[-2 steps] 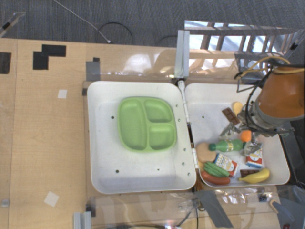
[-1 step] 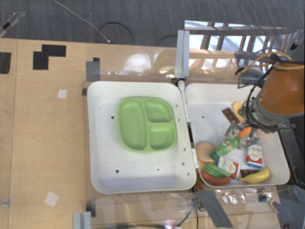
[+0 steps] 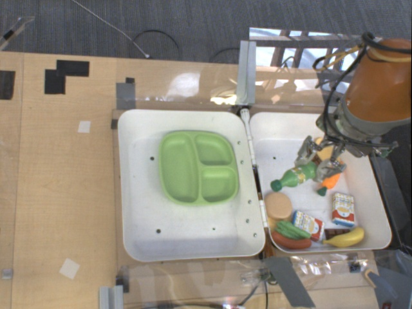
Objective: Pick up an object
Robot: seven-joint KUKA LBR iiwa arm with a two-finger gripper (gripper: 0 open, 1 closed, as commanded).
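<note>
My gripper (image 3: 321,158) hangs over the upper middle of the right bin (image 3: 277,131), below the orange wrist band. Its fingers stand apart, so it is open, and I see nothing held between them. Just under the fingertips lies a green bottle (image 3: 294,177), tilted with its cap toward the lower left. A small orange carrot (image 3: 329,182) lies beside the right finger. A yellowish piece (image 3: 326,152) shows between the finger bases; I cannot tell what it is.
The right bin's lower part holds a tan round bun (image 3: 279,205), two small cartons (image 3: 343,209) (image 3: 307,224), a banana (image 3: 344,238) and a red sausage (image 3: 291,242). A green divided plate (image 3: 198,167) lies in the left bin (image 3: 138,237).
</note>
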